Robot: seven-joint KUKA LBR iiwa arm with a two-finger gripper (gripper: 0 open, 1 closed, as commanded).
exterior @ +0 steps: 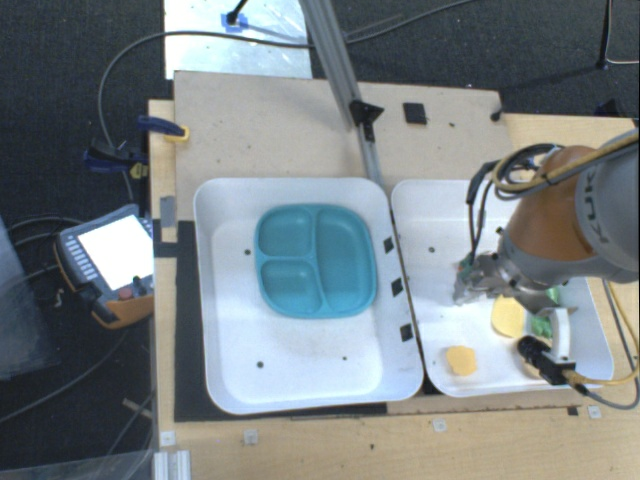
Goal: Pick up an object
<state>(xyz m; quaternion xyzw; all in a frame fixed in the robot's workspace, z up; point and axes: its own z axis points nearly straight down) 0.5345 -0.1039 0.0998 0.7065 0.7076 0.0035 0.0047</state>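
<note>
Yellow chunk (461, 360) lies nearest you, at the front of the right bin (430, 218), apart from the arm. Just behind it you see a pale yellow disc (507, 317) with a green item (541, 324) beside it. Your end effector (468, 286) sits left of the disc; you cannot tell whether it is spread or closed. The left bin (225, 348) holds a teal divided plate (316, 260).

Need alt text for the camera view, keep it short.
The grey-and-orange robot arm's gripper reaches into the right white bin, near a pale yellow disc and a small yellow chunk. The left white bin holds a teal divided plastic plate.
</note>
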